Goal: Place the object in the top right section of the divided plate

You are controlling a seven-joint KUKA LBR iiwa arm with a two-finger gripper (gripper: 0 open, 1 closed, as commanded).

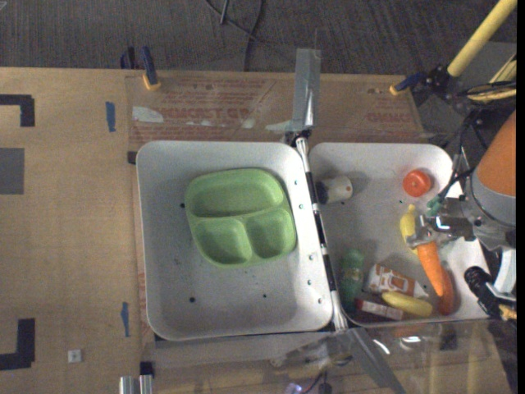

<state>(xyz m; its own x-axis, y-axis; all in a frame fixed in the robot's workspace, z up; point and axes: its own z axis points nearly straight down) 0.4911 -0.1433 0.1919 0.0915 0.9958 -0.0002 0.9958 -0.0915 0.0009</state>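
Note:
A green divided plate [239,215] lies in the left bin [164,286], with one long section at the back and two smaller ones at the front. My gripper [430,226] hangs low over the right bin [373,167], near its right side. It sits between a yellow object [407,222] on its left and the top end of an orange carrot [432,271] just below it. Whether it touches either one I cannot make out. The arm's orange band [502,167] is at the right edge.
The right bin also holds a grey-and-white cylinder [335,189], an orange-red round item [417,182], a green bottle [353,269], a small carton [392,280], a yellow banana-like piece [408,304] and a red stick [376,308]. A metal divider [316,220] separates the bins.

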